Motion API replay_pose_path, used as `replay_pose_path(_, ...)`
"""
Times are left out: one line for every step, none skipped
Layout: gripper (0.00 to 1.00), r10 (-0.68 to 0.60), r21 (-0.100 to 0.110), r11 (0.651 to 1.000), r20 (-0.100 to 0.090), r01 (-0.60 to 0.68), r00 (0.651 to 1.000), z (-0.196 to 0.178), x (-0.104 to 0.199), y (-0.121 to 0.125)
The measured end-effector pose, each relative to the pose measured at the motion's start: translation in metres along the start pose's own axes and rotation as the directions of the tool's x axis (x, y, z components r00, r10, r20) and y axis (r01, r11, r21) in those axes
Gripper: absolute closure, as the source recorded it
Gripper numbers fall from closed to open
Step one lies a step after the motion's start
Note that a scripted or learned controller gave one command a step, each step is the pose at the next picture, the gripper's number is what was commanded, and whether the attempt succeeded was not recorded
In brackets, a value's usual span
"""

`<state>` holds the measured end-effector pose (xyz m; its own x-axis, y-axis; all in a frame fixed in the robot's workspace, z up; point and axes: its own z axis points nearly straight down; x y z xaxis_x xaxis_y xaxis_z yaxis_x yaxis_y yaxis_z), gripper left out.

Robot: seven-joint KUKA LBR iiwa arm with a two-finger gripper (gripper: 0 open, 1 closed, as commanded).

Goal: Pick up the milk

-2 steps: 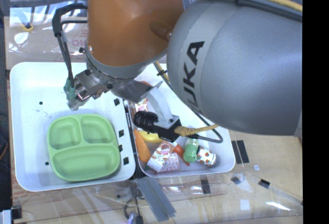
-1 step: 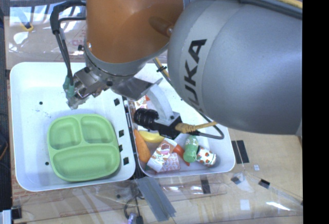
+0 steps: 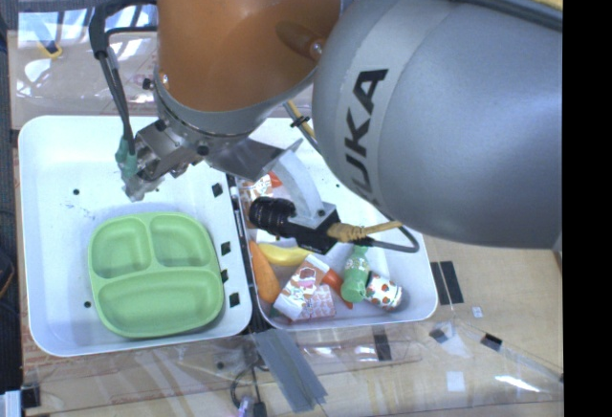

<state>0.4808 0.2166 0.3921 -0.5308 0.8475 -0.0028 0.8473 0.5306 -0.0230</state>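
Grey arm housing point(image 3: 440, 109) fills upper right of frame, orange band point(image 3: 239, 13) at top centre. Gripper point(image 3: 143, 171) hangs over left bin point(image 3: 48, 214), just above green divided plate point(image 3: 155, 274); grasp state cannot tell. Milk carton point(image 3: 308, 293) lies in right bin point(image 3: 421, 296), lower centre, beside carrot point(image 3: 266, 279), banana point(image 3: 282, 254), green bottle point(image 3: 356, 276).
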Motion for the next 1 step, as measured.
replay_pose_path(1.00,0.349,-0.012,0.937,-0.007,-0.349,0.937,0.0712,-0.0263,-0.0195)
